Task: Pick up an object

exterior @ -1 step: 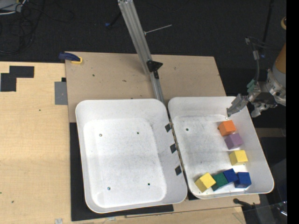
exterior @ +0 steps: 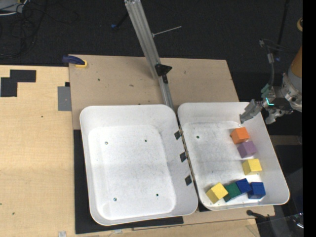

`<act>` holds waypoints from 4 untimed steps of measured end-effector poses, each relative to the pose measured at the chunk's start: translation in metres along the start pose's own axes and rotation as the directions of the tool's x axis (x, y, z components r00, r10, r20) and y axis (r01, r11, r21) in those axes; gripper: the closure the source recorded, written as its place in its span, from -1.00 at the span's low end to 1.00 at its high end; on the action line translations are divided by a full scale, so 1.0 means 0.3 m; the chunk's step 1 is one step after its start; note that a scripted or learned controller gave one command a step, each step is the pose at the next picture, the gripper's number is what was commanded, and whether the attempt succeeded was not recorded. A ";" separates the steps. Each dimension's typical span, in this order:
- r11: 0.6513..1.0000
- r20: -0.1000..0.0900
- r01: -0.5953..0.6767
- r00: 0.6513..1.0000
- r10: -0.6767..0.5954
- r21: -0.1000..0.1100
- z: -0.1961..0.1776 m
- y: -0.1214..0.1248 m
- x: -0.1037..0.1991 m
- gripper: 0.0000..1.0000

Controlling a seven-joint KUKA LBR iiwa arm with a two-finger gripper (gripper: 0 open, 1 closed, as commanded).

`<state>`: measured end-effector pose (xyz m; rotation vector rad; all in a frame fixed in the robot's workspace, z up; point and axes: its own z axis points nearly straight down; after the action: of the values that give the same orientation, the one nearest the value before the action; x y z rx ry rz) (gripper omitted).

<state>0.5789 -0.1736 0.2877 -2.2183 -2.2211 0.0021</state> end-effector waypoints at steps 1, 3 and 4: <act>1.000 -0.002 -0.001 1.000 0.001 0.007 0.216 -0.003 0.005 -1.00; 1.000 -0.001 -0.003 1.000 0.003 0.005 0.537 0.029 0.034 -1.00; 1.000 0.000 -0.008 1.000 0.008 0.001 0.494 0.030 0.029 1.00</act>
<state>0.5874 -0.1648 0.1396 -2.2264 -2.2111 0.0031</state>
